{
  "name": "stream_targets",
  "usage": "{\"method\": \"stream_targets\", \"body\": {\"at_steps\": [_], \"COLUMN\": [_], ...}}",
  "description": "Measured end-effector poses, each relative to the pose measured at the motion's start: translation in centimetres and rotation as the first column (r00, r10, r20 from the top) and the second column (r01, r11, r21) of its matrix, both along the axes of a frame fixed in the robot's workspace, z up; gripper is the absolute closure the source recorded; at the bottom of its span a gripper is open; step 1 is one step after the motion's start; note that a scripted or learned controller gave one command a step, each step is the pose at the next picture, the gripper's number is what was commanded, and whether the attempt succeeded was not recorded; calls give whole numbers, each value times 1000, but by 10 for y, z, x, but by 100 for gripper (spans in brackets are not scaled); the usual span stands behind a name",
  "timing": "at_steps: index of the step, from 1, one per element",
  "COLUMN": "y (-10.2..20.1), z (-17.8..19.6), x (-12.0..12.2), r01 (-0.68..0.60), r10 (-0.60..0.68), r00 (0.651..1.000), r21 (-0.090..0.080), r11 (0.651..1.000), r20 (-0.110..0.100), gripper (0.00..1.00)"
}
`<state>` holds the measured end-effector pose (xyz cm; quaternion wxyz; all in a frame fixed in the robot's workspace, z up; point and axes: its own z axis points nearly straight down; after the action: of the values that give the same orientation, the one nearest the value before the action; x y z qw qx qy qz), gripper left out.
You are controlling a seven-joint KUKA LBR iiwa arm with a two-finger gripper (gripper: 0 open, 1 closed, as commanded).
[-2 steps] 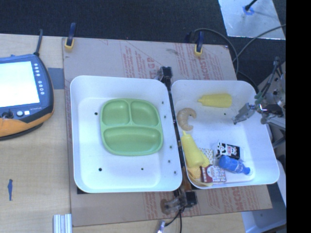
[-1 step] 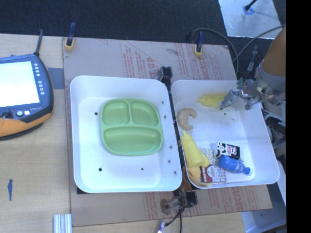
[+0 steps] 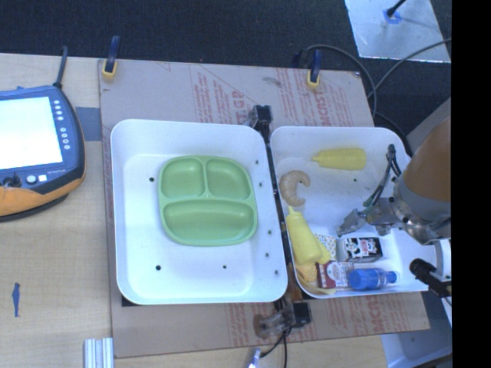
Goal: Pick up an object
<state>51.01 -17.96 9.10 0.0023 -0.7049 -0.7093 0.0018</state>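
The right white bin [image 3: 330, 138] holds several things. A yellow oblong piece [image 3: 340, 158] lies at the far side and a tan curved piece [image 3: 294, 186] by the left wall. Along the left wall toward the front lies a yellow bottle-like object [image 3: 304, 240]. A small black-and-white carton [image 3: 360, 247], a blue bottle [image 3: 372, 279] and a red-capped item [image 3: 327, 275] sit near the front. My gripper [image 3: 354, 221] hangs low over the bin's middle right, just behind the carton, with nothing seen in it. The grey arm [image 3: 428, 176] comes in from the right.
The left white bin [image 3: 130, 205] carries a green divided plate [image 3: 206, 200]. A tablet-like pendant [image 3: 34, 148] rests on the bench at far left. Clamps [image 3: 110, 66] hold the board's far edge. Cables [image 3: 376, 90] run past the right bin's far corner.
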Motion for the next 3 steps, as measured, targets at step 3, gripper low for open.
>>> {"method": "stream_targets", "body": {"at_steps": [3], "y": [41], "z": [-1], "x": [138], "r01": [8], "r10": [-8], "r00": [1000], "r21": [7], "r11": [1000], "r20": [-22], "gripper": [0]}}
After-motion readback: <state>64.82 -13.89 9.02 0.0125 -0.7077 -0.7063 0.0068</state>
